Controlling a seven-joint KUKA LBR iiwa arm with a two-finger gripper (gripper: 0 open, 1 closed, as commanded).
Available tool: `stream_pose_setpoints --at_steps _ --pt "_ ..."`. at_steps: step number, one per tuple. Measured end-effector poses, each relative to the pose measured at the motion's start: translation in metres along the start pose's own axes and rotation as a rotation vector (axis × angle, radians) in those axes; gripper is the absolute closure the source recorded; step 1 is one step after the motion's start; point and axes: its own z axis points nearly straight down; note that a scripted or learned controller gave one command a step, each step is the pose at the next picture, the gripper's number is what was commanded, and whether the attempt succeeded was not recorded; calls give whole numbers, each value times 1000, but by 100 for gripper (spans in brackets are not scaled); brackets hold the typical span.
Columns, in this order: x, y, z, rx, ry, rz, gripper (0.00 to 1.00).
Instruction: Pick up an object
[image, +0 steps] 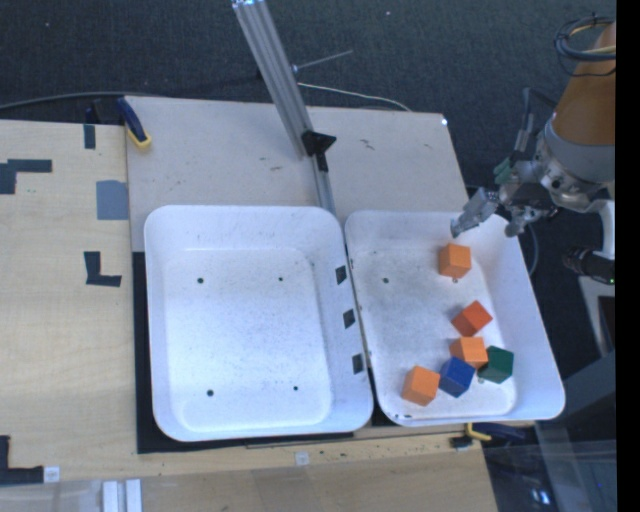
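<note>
Gripper (487, 212) hangs over far edge of right bin (400, 300), fingers spread, nothing between them.

Nearest candidate: orange cube (454, 260), alone near bin's far edge, just below gripper, well apart from other blocks.

Remaining blocks toward bin's near right corner: red-orange cube (472, 318); then orange block (469, 351), green block (496, 364), blue block (457, 377), second orange block (421, 384) clustered, some touching.

Handling, judged: small rigid cubes, likely light, smooth faces possibly slippery. Grasp lone cube across two opposite flat faces; clear sides favour clean closure.

Left bin (240, 320) adjoins.
</note>
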Motion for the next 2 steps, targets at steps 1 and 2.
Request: stream_pose_setpoints --at_steps 1,2 --pt "-33 -3 186 6 1 2 0" --pt "-12 60 181 -4 0 -3 0"
